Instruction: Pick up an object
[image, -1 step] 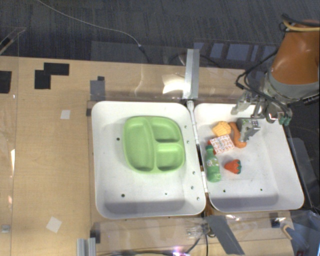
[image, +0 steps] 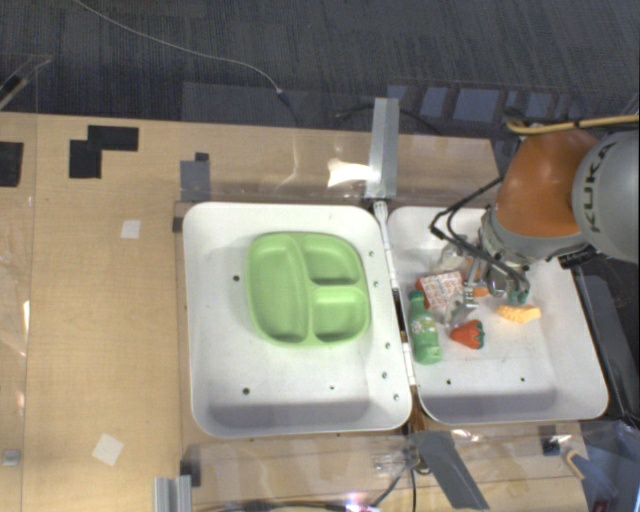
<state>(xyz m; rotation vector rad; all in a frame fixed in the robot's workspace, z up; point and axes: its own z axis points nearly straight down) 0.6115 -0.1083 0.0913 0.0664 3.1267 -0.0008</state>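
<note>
Table (image: 90, 330): pale wood-toned, carrying two shallow white bins side by side near its far right corner.
Left bin (image: 215, 390): holds a green divided tray (image: 305, 287), lying flat around the middle of the bin, a little toward the far edge.
Right bin (image: 560, 385): a small heap of objects sits in its left half, close to the wall shared with the left bin.
Green bottle (image: 425, 336): lying along that shared wall, nearest the front of the heap.
Red-and-white packet (image: 441, 290): just behind the bottle, tilted.
Red object (image: 467, 335): just beside the bottle, on its right.
Yellow object (image: 519, 314): a little apart to the right, toward the bin's middle.
Arm (image: 545, 195): comes in from the table's right edge, orange band over the bin's far right part.
End effector (image: 487, 285): low over the heap, between the packet and the yellow object; whether it is released or clenched, I cannot tell from here.
</note>
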